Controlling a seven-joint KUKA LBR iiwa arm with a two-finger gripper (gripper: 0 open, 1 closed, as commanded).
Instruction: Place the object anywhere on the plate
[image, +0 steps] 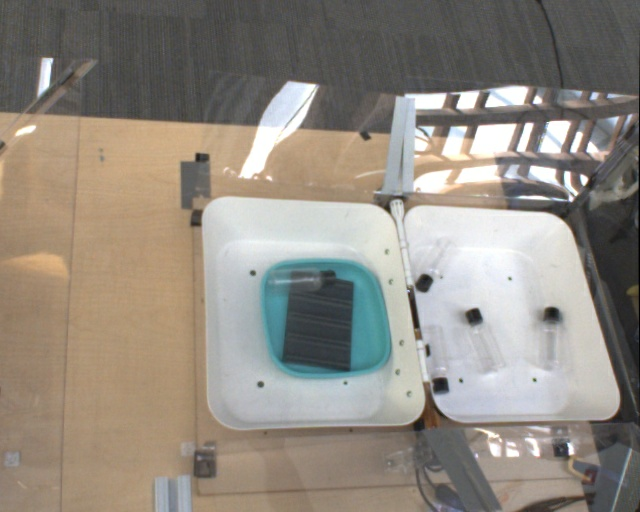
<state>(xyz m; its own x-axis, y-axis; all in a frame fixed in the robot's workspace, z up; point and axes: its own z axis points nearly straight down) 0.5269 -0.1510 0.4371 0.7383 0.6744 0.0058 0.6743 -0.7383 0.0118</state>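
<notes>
A clear vial (298, 276) lies on its side at the far edge of the teal plate (375, 340), which sits in the middle of the left bin (230, 390). One end of the vial touches or overlaps the far end of a dark ribbed block (320, 322) that covers the plate's centre. If the vial is the object meant, it is already on the plate and the job looks close to done.

The danger is that it will not stay there. The vial is round and rests where the plate's rim begins to rise, so a nudge or a shake of the bench could roll it off the rim onto the bin floor, or down against the block. Being clear plastic under glare, it is also hard to make out. A program judging by sight could miss it and reach for it again.

More capped vials (483, 340) lie scattered in the right bin (590, 390), well apart from the plate. One sits close to the wall between the bins and another at the near left corner. Either would be awkward to pinch cleanly against a wall.

Whether the gripper is apart, together or clamped on anything cannot be told from this angle. How the vial lies relative to it cannot be judged either.
</notes>
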